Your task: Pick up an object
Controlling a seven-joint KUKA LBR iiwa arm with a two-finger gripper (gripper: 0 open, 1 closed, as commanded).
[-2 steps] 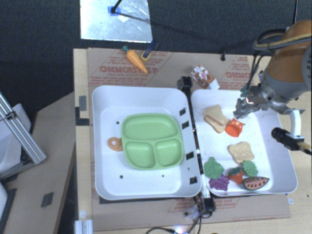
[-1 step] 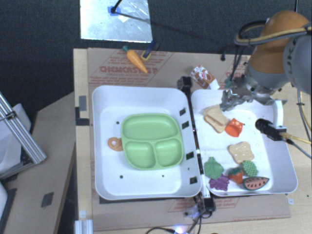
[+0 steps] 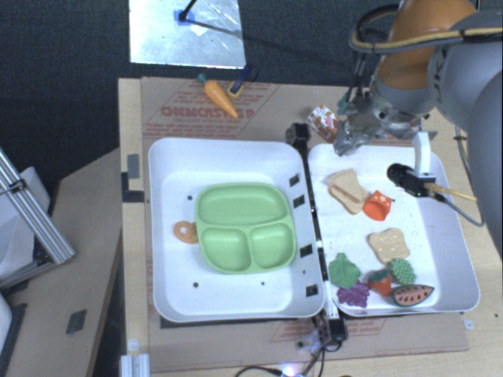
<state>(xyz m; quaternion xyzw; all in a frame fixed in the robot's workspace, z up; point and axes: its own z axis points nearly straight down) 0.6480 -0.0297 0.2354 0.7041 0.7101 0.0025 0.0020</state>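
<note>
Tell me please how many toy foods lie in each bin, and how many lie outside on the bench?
Left bin: 1, the pretzel
Right bin: 8
Bench: 2, the carrot and the can
Total: 11

A tan bench [image 3: 94, 203] with a printed cardboard sheet [image 3: 204, 108] on it fills the middle of the frame, dark carpet [image 3: 55, 69] lies behind, a shiny metal plate [image 3: 187, 22] at upper centre, metal rails [image 3: 27, 210] at left.

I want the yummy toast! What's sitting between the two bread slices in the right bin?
In the camera view, a red pepper piece lies between the upper toast and lower toast.
</note>
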